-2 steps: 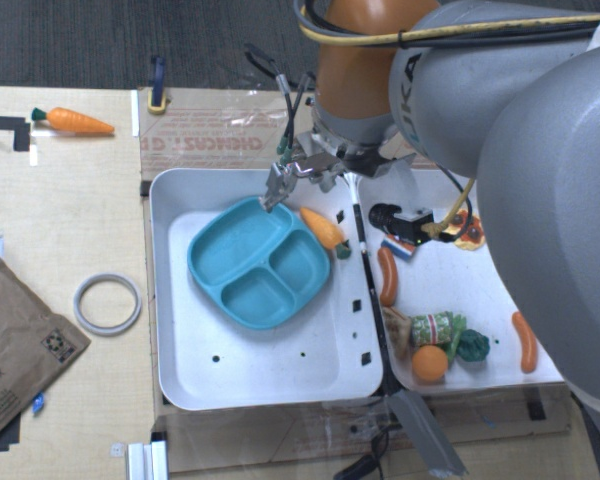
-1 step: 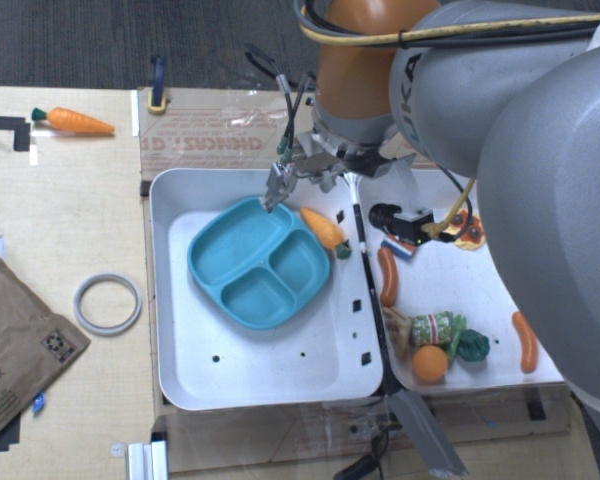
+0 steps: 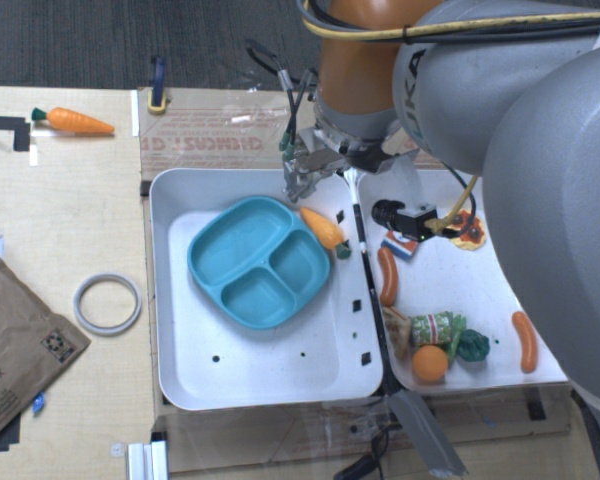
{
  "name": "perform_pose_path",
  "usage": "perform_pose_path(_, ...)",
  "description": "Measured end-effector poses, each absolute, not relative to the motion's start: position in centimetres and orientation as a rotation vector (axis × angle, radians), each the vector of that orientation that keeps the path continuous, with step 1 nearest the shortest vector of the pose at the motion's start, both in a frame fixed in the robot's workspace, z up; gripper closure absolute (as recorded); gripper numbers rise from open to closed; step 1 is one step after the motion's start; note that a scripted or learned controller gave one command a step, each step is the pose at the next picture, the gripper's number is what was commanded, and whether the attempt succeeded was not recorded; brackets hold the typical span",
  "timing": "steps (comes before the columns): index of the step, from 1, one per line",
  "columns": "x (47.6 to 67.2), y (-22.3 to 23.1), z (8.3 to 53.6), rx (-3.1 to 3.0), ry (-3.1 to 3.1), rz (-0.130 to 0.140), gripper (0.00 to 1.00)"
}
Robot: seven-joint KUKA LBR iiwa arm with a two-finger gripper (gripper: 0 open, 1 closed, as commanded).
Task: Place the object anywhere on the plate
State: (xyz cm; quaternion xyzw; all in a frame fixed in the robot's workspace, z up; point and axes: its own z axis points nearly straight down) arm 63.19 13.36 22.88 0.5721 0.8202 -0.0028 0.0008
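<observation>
A blue plate (image 3: 259, 261) with three compartments is seen lying tilted in the left white bin (image 3: 185, 368). A small carrot (image 3: 323, 229) with a green stem end is found just off the plate's upper right edge, touching or nearly touching the rim, on the bin floor rather than in any compartment. The tool (image 3: 302, 176) is positioned just above and to the left of the carrot, near the bin's far wall; whether it is spread or closed cannot be told, and nothing is seen gripped in it. The carrot lies below the tool, apart from it.

In the right bin (image 3: 500, 298), a red sausage (image 3: 387, 275) is seen beside the dividing wall, a second sausage (image 3: 525, 341) near the right side, an orange ball (image 3: 430, 363) next to a green wrapped item (image 3: 439, 327), and a pizza slice (image 3: 469, 229) toward the far side. On the bench (image 3: 60, 208) to the left, a larger carrot (image 3: 72, 121), a grey ring (image 3: 107, 302) and a brown cardboard box (image 3: 15, 348) are laid well apart from the bins.
</observation>
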Motion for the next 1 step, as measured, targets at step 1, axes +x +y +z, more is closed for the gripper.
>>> perform_pose_path(1, 63.19, 13.35, 22.87, 1.797, 2.575, -0.009, 0.0)
